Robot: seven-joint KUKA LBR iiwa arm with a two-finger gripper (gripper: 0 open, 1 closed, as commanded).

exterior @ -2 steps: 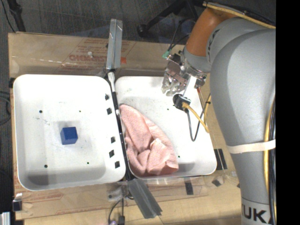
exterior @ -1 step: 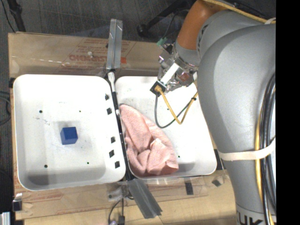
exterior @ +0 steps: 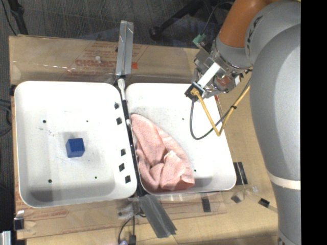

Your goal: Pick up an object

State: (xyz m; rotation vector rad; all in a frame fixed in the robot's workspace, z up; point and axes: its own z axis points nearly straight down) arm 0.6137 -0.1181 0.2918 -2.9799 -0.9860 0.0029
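A small blue cube (exterior: 75,147) rests on the floor of the left bin (exterior: 30,93), a little left of its middle. A crumpled pink cloth (exterior: 158,156) lies in the right bin (exterior: 214,152), against the divider and reaching to the near wall. My gripper (exterior: 222,79) hangs above the far right corner of the right bin, well apart from the cloth and far from the cube. The wrist hides its tips.
A yellow cable loops down from the wrist over the right bin's right side. The grey arm fills the right of the view. A grey bar (exterior: 124,47) stands behind the bins at the divider. Black clips line the divider.
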